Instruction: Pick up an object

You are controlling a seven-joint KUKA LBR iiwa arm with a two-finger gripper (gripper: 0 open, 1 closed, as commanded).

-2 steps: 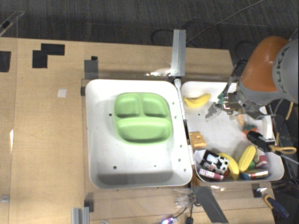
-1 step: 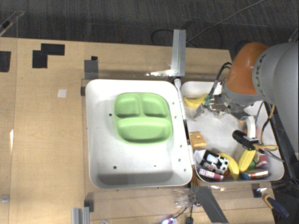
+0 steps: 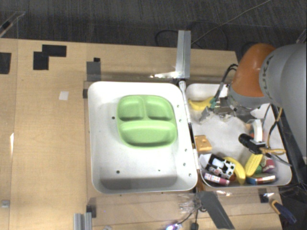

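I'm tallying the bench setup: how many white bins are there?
2. The left bin holds a green divided plate. The right bin holds small mixed objects and the arm reaches over it, so part of it is hidden.

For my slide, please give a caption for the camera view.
Gripper lowered over a yellow object in the right bin; green divided tray in the left bin.

Dark grey carpet floor [image 3: 96, 13] lies beyond the light wooden bench [image 3: 43, 143].
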